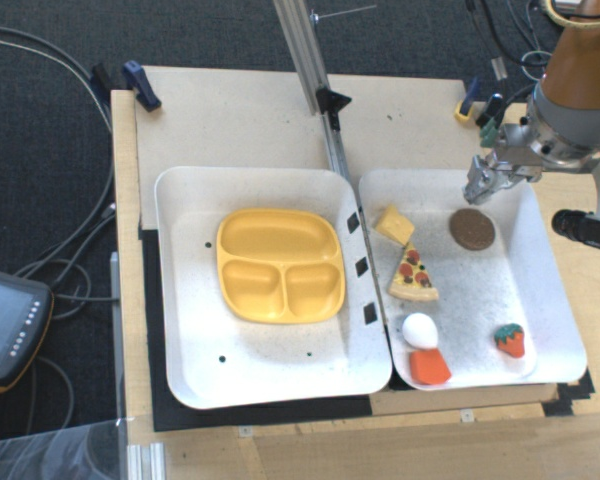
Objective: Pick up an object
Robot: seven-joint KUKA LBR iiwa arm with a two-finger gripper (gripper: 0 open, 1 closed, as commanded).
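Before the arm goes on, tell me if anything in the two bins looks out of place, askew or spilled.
Nothing stands out. The yellow divided plate lies flat in the left bin. In the right bin, the cheese wedge, pizza slice, brown disc, egg, orange piece and strawberry lie apart, unspilled.

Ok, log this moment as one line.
end effector above right bin far edge | nearest: brown cookie | nothing seen held | yellow tray in left bin

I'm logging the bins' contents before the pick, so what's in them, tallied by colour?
Yellow: 2, the divided plate and the cheese wedge
Brown: 1, the cookie
Mixed: 1, the pizza slice
White: 1, the egg
Orange: 1, the orange block
Red: 1, the strawberry
Total: 7
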